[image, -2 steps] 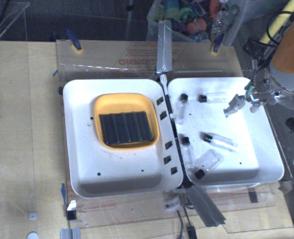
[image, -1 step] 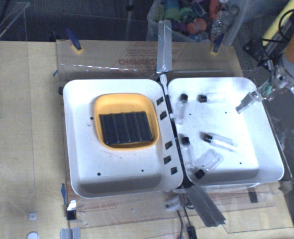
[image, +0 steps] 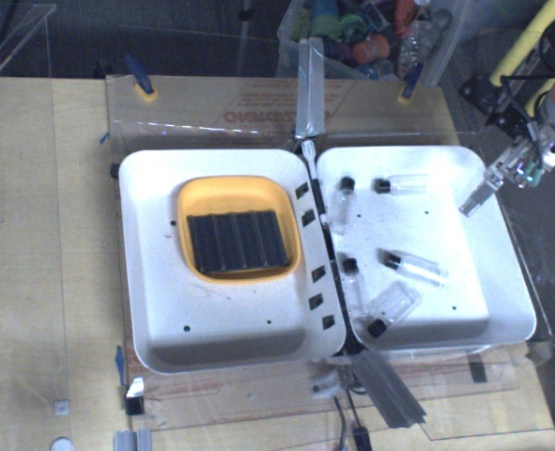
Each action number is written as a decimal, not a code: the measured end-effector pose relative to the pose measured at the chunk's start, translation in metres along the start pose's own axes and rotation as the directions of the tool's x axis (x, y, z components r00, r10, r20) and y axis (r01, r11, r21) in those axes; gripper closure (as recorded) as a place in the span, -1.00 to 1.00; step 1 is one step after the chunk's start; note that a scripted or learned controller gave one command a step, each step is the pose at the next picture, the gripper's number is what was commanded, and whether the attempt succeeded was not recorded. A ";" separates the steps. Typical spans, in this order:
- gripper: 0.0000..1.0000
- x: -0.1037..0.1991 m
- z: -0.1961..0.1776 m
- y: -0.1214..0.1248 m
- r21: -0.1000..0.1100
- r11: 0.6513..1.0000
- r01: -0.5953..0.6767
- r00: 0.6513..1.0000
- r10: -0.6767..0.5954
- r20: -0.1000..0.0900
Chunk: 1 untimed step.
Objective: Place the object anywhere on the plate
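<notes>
A yellow plate (image: 194,200) sits in the left bin (image: 146,280). On it, covering most of its middle, lies a dark ribbed rectangular object (image: 238,241). My gripper (image: 488,188) hangs over the far right corner of the right bin (image: 488,299), well away from the plate, pointing down and to the left. Nothing shows in its grasp.
Several clear vials with black caps lie in the right bin: one at the back (image: 404,186), one in the middle (image: 413,267), one at the front (image: 390,306). A divider with black clips (image: 313,242) runs between the bins. A box of toys (image: 371,12) stands behind.
</notes>
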<state>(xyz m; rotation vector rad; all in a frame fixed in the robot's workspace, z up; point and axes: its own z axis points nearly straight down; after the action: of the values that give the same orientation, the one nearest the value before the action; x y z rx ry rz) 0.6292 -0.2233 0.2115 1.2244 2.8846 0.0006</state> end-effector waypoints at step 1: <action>-1.00 0.008 -0.050 -0.005 -0.001 0.987 0.159 0.987 -0.159 0.001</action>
<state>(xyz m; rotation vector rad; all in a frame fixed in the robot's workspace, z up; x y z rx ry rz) 0.6194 -0.2206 0.2615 0.9904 2.9717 0.0010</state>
